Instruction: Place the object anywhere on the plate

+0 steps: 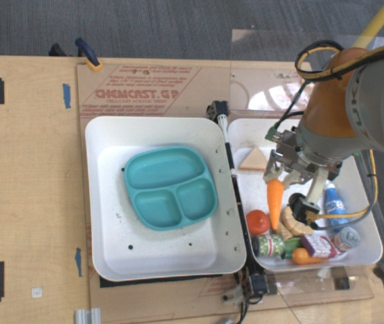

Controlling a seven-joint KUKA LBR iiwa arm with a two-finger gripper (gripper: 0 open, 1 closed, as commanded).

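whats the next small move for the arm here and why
Probably lower the hand onto the carrot right beneath it in the right bin and try a grasp: the teal plate in the left bin has nothing on it yet.

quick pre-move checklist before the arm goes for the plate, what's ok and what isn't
1. Teal three-compartment plastic plate sits flat in the left white bin: ok.
2. Plate compartments free to receive an item: ok.
3. Gripper is over the right white bin, by the orange toy carrot: ok.
4. Carrot between the fingers: cannot tell.
5. Carrot off the bin floor: cannot tell.
6. Path across the divider between the bins unobstructed: ok.
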